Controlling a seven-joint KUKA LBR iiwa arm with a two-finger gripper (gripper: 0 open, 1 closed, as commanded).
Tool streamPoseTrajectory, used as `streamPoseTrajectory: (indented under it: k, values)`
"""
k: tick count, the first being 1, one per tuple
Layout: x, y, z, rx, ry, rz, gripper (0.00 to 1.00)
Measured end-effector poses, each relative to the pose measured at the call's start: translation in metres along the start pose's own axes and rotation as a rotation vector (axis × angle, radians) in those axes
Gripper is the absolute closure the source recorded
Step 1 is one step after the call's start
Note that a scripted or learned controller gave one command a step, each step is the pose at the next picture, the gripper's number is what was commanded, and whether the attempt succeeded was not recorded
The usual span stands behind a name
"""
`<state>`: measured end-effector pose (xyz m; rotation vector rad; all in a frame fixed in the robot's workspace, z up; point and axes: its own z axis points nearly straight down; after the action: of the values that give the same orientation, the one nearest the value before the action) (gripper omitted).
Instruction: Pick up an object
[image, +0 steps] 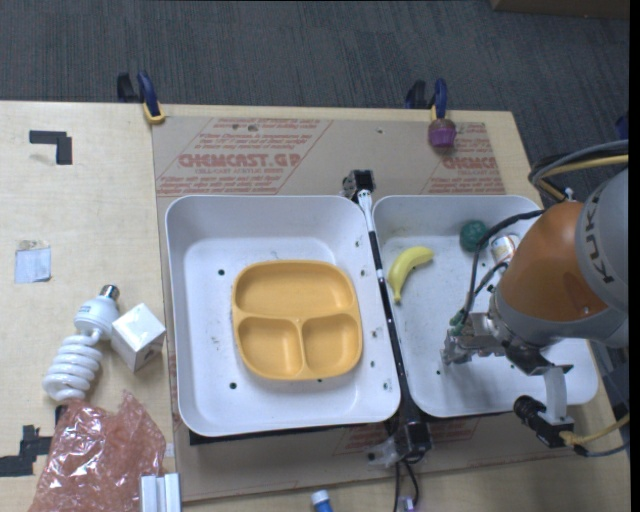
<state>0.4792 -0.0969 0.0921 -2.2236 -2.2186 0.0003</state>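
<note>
Reaching in from the right, the grey arm (570, 280) with its orange band hangs over the right white bin (430, 395), and the gripper (462, 350) sits low near the bin floor toward the bin's near-left part. Gripper is small and dark against cables — cannot tell how it is set, and nothing is seen pinched in it.

Right bin contents: a yellow banana (407, 268) lying on the floor near the far-left side, curved, just beside the divider between the bins; a green ball (472, 235) near the far wall, close to the arm's orange band. Banana and ball are apart from each other and both well apart from the gripper.

Left white bin (200, 400) holds a yellow divided plate (297, 320) — three compartments, flat on the floor, roughly centred.

Outside the bins: a small purple object (442, 133) on the board behind the right bin, near a blue clamp (438, 97); a second blue clamp (148, 97) at the board's far-left corner. Left of the bins on the bench — a white spiral light bulb (80, 355), a white cube (138, 335) touching or just beside it, and crumpled pink plastic wrap (95, 455) at the near edge.
</note>
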Motion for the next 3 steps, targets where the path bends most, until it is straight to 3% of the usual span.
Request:
streamPoseTrajectory:
  k: [1, 2, 3]
  values:
    - [-0.005, 0.045, 0.000, -0.002, -0.001, -0.001, 0.00]
    - [0.003, -0.002, 0.000, 0.000, 0.000, 0.000, 0.00]
    - [-0.023, 0.055, 0.000, -0.001, -0.001, -0.003, 0.00]
